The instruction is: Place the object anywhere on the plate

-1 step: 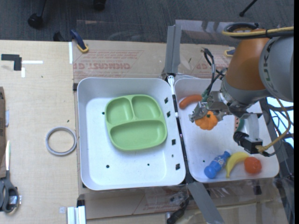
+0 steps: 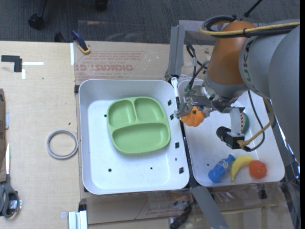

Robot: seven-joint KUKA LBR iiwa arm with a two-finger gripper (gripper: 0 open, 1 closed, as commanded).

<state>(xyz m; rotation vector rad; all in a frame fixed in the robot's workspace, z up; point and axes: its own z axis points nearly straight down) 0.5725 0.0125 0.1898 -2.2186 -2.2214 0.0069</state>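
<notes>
A green plate point(image 2: 138, 124) with three compartments lies in the left white bin point(image 2: 95, 142). My gripper point(image 2: 190, 111) hangs over the divide between the two bins, just right of the plate. A small orange pumpkin-like toy point(image 2: 192, 118) sits between its fingers, so the gripper is shut on it. The toy is lifted near the left edge of the right bin point(image 2: 205, 151).
In the right bin lie a blue bottle-shaped toy point(image 2: 221, 169), a yellow banana point(image 2: 240, 166) and an orange-red ball point(image 2: 258, 169). A watermelon slice toy point(image 2: 244, 122) shows beside the arm. A tape ring point(image 2: 62, 143) and scissors point(image 2: 8, 194) lie on the bench at left.
</notes>
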